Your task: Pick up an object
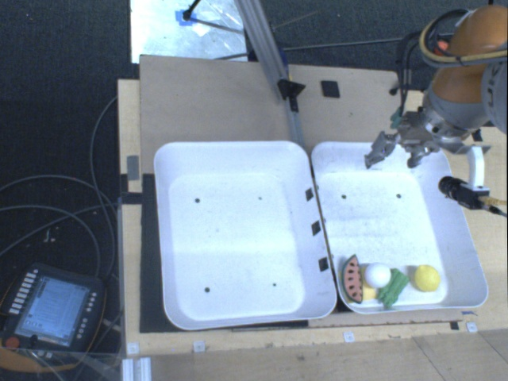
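My gripper (394, 154) hangs over the far edge of the right bin (381, 213), its two fingers spread open with nothing between them. Along that bin's near edge lie a watermelon slice (352, 279), a white ball (378, 275), a green vegetable piece (394, 286), a small yellow piece (369, 294) and a yellow lemon (427, 277). The gripper is well away from these objects, at the opposite end of the bin.
The left bin (230, 228) sits beside the right one, sharing a ridge with black clips (316, 227). A metal pole (262, 30) slants across the back. A black part (456, 189) sticks out near the right bin's right rim.
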Robot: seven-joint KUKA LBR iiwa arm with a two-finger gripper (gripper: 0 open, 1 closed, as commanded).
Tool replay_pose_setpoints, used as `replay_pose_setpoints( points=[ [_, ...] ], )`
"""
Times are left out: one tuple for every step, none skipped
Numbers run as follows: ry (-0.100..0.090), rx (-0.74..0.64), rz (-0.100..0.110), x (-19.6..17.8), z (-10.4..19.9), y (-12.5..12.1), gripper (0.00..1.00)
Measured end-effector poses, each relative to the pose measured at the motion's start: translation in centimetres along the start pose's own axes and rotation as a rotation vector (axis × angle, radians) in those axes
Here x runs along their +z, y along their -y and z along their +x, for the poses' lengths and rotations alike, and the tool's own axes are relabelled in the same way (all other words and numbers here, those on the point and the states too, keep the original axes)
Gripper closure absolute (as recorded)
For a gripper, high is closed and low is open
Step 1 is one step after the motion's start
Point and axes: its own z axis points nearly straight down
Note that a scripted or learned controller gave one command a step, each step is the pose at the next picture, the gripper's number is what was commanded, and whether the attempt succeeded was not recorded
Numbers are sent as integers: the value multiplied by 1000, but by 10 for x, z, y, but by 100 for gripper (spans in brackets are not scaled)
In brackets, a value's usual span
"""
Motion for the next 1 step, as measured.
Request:
replay_pose_setpoints(
  points=[
    [0, -1, -2, -11, 0, 0, 100]
  ],
)
